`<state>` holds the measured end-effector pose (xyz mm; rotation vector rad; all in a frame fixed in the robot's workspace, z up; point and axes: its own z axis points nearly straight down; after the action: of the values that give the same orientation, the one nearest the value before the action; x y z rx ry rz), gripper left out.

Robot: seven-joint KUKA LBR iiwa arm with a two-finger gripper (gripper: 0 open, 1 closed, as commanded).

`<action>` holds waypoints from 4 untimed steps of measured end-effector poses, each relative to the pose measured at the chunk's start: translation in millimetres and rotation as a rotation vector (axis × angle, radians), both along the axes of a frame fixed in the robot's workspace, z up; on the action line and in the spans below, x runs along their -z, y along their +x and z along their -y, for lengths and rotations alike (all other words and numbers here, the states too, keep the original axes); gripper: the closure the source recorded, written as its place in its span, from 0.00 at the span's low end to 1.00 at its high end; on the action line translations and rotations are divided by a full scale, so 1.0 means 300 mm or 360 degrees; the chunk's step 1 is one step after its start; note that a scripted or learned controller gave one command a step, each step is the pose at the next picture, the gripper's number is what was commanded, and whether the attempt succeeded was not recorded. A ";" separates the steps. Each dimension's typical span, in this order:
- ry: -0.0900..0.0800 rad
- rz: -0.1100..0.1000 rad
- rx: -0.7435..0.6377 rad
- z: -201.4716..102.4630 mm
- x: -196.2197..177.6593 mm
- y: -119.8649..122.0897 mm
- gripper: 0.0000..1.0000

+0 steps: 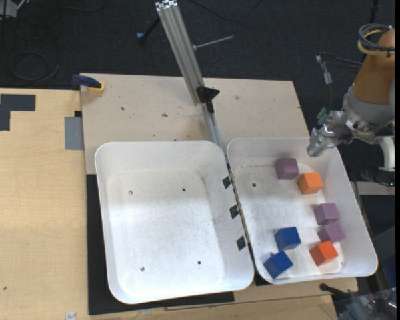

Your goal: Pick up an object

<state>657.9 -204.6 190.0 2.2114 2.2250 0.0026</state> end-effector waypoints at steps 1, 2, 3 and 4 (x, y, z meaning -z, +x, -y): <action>0.0001 -0.0001 -0.0006 0.007 -0.144 0.010 1.00; 0.0002 -0.0002 -0.0005 0.010 -0.263 0.012 1.00; 0.0006 -0.0012 0.0003 -0.122 -0.252 -0.036 1.00; 0.0007 -0.0013 0.0003 -0.298 -0.261 -0.083 1.00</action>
<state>633.0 -115.3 268.4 2.2198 2.2294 -0.0012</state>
